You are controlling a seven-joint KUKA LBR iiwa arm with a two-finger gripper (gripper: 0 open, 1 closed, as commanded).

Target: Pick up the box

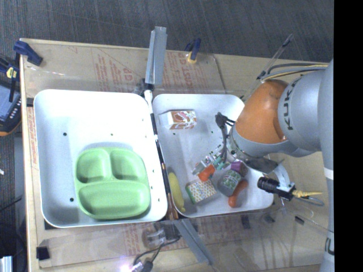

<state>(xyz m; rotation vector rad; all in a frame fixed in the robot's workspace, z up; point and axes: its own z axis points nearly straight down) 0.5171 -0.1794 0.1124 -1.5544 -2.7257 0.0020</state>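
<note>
One box (pixel 182 119) — lying flat, long axis running left-right.

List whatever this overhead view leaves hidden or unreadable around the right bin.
- Gripper: small and lost among the clutter; whether it holds anything cannot be told.
- Right bin: its right side lies under the arm's orange band.
- Box: print too small to read.
- Yellow item: wedged against the bin wall, shape partly hidden.

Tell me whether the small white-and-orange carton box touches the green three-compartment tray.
Apart. The camera view shows the box in the right bin, the tray in the left bin.
</note>
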